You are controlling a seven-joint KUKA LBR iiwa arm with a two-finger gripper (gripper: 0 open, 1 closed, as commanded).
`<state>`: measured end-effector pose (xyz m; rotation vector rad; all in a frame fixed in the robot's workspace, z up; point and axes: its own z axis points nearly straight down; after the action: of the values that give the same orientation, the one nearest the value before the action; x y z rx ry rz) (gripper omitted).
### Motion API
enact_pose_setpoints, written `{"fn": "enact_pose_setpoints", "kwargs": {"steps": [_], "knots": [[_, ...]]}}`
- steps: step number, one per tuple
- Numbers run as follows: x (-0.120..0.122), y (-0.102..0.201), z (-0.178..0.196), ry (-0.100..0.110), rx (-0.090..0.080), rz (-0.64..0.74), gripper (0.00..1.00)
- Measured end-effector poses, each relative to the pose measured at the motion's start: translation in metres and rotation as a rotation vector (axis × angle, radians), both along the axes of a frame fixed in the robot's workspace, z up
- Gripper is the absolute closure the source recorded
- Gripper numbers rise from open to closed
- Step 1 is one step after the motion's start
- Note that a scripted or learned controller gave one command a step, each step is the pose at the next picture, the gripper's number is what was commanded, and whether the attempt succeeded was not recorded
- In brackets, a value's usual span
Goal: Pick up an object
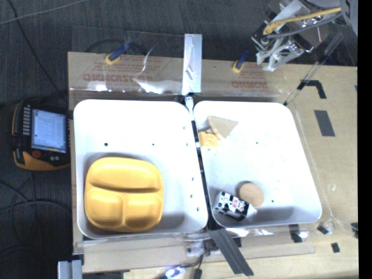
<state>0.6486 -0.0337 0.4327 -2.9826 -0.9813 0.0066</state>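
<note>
My gripper (273, 52) hangs high above the bench, beyond the far right corner of the right bin (302, 156). A thin yellow strip (302, 17) runs slantwise across its metal body. In the right bin lie a tan wedge (221, 125) and a small yellowish piece (208, 139) by the far left wall. A round brown disc (251, 193) and a small black-and-white patterned object (232, 206) sit near the front wall. A big yellow lobed block (124, 192) rests in the front left of the left bin (133, 121).
A metal divider post (192, 63) stands behind the seam between the bins. Two yellow-blue clamps (117, 53) (239, 63) hold a clear sheet at the back. A handheld pendant (42, 133) lies left of the bench. Black tape marks (323, 122) dot the board at right.
</note>
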Motion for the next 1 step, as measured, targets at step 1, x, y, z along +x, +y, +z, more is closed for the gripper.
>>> {"fn": "enact_pose_setpoints", "kwargs": {"steps": [1], "knots": [[0.0079,0.0296,-0.0001,-0.001,0.0,-0.127,1.0]]}}
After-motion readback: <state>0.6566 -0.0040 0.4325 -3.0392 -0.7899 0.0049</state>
